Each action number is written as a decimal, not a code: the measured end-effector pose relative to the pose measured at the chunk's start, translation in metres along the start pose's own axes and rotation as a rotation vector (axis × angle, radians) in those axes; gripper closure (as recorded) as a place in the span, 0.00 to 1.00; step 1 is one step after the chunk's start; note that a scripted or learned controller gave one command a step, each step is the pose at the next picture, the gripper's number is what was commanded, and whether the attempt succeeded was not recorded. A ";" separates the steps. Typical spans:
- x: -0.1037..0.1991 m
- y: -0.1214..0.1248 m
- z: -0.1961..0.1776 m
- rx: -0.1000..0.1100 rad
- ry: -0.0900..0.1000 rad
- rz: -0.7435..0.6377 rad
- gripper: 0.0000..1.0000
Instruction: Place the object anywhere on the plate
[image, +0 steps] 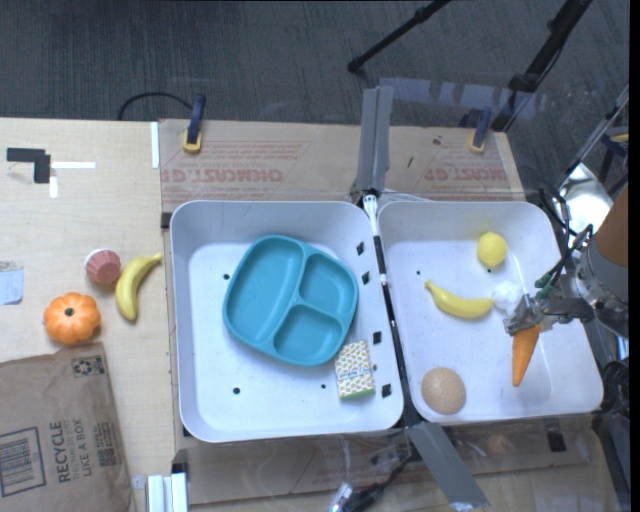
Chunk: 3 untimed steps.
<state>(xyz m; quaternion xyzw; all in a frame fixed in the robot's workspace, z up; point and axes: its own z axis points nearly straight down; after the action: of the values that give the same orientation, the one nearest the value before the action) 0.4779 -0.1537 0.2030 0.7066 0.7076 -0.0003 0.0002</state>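
An orange carrot (522, 357) lies tip-down in the right bin; the blue three-compartment plate (290, 299) sits in the left.

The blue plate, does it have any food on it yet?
No. The blue plate has nothing in its three sections; the carrot lies in the other bin.

1. Plate (290, 298): teal blue, plain.
2. Bins (190, 330): white.
3. Carrot (523, 357): orange.
4. Banana (458, 301) in the right bin: yellow.
5. Lemon (491, 249): yellow.
6. Egg-shaped thing (443, 390): tan, speckled.
7. Small box (354, 371): pale yellow-green, printed pattern.
8. Second banana (134, 284) on the bench: yellow.
9. Pumpkin (72, 318): orange.
10. Cupcake (103, 267): pink.
11. Bench (90, 210): light wood.
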 end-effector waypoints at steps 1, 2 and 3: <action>0.033 0.072 0.022 0.003 0.000 -0.058 1.00; 0.090 0.068 0.012 0.003 0.000 -0.193 1.00; 0.159 0.100 0.013 0.002 -0.001 -0.205 1.00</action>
<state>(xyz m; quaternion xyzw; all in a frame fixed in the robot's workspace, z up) 0.5778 0.0052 0.1904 0.6304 0.7763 -0.0014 -0.0004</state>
